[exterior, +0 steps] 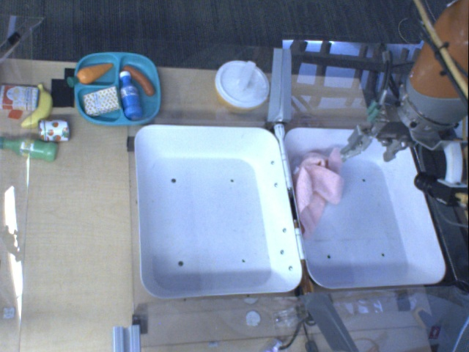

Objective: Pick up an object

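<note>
A crumpled pink cloth lies in the right white bin, against its left wall. My gripper hovers over the back of that bin, just right of the cloth's upper corner. Its two fingers are spread apart, so it is open with nothing between them. The left finger's tip is close to the cloth's top edge; I cannot tell whether they touch. The grey arm with its orange band comes in from the upper right.
The left white bin sits beside it, sharing a middle rim. Behind on the bench are a blue divided plate with toy food, a white lidded container, a banana, a small can and a green bottle.
</note>
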Controlling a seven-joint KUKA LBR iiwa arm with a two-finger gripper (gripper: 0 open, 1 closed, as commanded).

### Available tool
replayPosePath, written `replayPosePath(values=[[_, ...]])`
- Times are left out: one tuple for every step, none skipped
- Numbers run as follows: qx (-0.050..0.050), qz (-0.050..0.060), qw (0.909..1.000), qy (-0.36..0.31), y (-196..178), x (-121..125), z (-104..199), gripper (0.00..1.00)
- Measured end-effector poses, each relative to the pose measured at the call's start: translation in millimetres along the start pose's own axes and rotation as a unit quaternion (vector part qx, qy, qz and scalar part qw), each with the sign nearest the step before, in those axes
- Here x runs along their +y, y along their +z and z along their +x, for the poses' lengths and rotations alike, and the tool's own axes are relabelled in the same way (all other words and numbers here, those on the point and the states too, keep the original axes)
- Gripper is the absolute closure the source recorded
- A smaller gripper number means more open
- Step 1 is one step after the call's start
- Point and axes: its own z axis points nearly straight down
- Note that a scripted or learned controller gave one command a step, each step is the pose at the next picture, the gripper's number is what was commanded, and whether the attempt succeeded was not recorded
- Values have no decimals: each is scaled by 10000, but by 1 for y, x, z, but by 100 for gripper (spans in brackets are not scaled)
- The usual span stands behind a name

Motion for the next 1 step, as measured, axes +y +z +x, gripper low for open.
replayPosePath(values=[[2, 13, 9993, 373, 165, 8, -7, 0]])
